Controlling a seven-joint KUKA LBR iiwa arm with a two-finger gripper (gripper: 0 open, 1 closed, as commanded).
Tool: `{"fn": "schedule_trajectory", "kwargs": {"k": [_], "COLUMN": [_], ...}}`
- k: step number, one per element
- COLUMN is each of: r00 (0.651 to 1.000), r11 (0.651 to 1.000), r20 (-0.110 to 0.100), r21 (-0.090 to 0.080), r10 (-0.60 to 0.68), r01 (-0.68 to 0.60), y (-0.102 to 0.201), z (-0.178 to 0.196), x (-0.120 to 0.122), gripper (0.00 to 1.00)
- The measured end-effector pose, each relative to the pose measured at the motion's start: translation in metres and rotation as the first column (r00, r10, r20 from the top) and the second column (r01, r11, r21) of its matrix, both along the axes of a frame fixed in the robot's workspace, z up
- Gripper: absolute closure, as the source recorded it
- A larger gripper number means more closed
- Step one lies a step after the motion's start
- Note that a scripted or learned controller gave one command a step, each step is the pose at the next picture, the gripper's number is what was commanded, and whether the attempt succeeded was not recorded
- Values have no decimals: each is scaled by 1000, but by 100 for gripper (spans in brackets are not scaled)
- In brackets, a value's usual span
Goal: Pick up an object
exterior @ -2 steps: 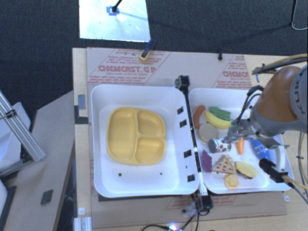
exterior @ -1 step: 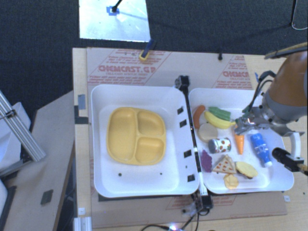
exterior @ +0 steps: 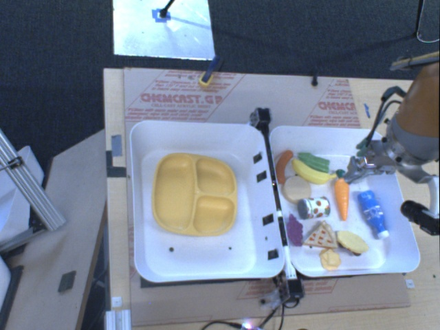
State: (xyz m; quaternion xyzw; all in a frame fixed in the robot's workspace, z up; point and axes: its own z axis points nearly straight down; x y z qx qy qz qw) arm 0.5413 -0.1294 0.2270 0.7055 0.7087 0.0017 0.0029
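Note:
The right bin (exterior: 399, 253) holds several toy foods. Among them are a yellow banana (exterior: 311, 173) with a green pod (exterior: 314, 161) on it, an orange carrot (exterior: 342, 198), a blue bottle (exterior: 372, 214) and a small can (exterior: 314, 207). My gripper (exterior: 352, 169) reaches in from the right and hangs just above the carrot's top end, right of the banana's tip. Nothing is visibly held in it.
More pieces lie in the right bin: an orange sausage (exterior: 283, 165), a beige disc (exterior: 296, 188), purple grapes (exterior: 295, 230), a sandwich wedge (exterior: 320, 236), a potato (exterior: 352, 242) and a chip (exterior: 330, 258). The left bin (exterior: 148, 253) holds a yellow divided tray (exterior: 194, 194).

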Motion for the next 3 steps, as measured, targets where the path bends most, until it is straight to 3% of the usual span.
{"fn": "schedule_trajectory", "kwargs": {"k": [2,3], "r00": [1000,1000], "r11": [1000,1000], "r20": [-6,-6], "r21": [3,2], "r10": [3,1], "r01": [-3,-1], "y": [78,79], "z": [6,3], "x": [-43,-39], "gripper": [100,100]}}
